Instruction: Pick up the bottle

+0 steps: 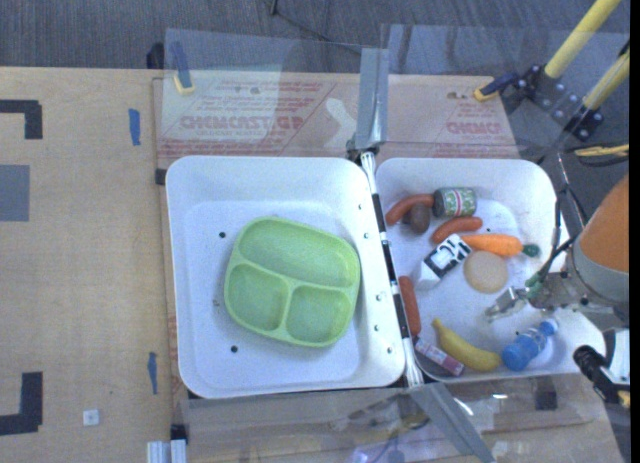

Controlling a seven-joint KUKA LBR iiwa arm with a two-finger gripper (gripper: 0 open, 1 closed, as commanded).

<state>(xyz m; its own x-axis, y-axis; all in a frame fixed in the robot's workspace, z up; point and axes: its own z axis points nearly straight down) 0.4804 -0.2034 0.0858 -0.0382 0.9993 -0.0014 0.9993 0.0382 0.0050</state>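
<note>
Bottle (527,345) of blue plastic lies on its side near the front right corner of the right bin (540,179), its pale cap end pointing up and to the right. Just above it the end effector (515,301) reaches in from the right with its thin metal fingers spread apart, and nothing sits between them; the bottle is close below but apart from them. A banana (466,347) lies just left of the bottle along the front wall. Further back in the same bin are a carrot (492,244), a round tan disc (486,272), a small black-and-white box (446,256), two red sausages and a dark green jar (455,201) lying on its side. The left bin (190,251) holds a green divided plate (292,281). Both bins rest on the wooden tabletop (80,251).
</note>
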